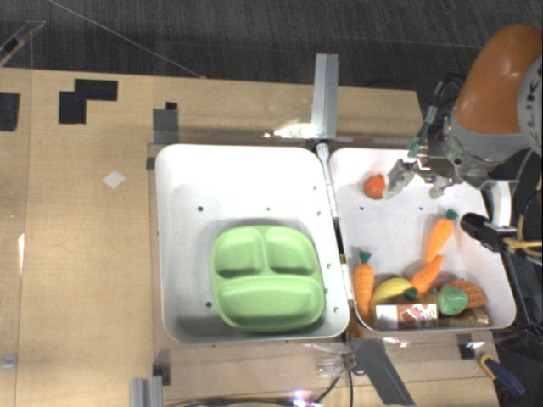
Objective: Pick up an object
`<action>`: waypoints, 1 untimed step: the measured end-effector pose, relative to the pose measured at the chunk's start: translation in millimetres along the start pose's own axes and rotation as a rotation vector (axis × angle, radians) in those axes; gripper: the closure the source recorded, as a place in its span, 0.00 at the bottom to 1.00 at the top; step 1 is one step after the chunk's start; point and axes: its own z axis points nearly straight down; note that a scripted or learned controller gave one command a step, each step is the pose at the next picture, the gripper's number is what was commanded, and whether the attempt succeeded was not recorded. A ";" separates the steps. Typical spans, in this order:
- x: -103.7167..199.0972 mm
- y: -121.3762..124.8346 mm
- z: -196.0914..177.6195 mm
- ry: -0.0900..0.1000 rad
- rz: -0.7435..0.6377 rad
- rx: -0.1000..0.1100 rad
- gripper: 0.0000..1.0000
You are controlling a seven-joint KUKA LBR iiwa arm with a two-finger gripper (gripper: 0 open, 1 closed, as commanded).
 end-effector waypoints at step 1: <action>-91.1 -64.3 104.3 0.000 -0.101 0.001 0.00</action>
